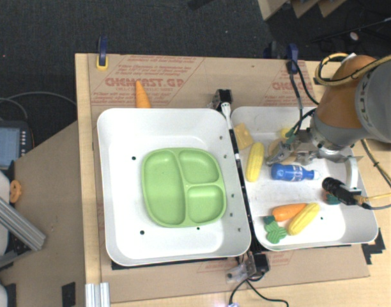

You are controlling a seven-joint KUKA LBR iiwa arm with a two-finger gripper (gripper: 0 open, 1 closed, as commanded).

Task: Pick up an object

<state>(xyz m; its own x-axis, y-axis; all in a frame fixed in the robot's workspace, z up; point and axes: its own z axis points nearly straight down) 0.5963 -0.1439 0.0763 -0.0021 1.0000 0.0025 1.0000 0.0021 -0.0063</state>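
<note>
On the wooden table (87,171), two shallow white plastic bins sit side by side. The left bin (119,146) carries a light-green divided plastic tray (183,185). Over the right bin (358,226), the grey arm lowers its end effector (290,151) just above a small blue plastic bottle (292,173), near a yellow toy corn cob (254,162). Nothing looks lifted yet, so the pick seems barely begun; its grip state I cannot tell.
</note>
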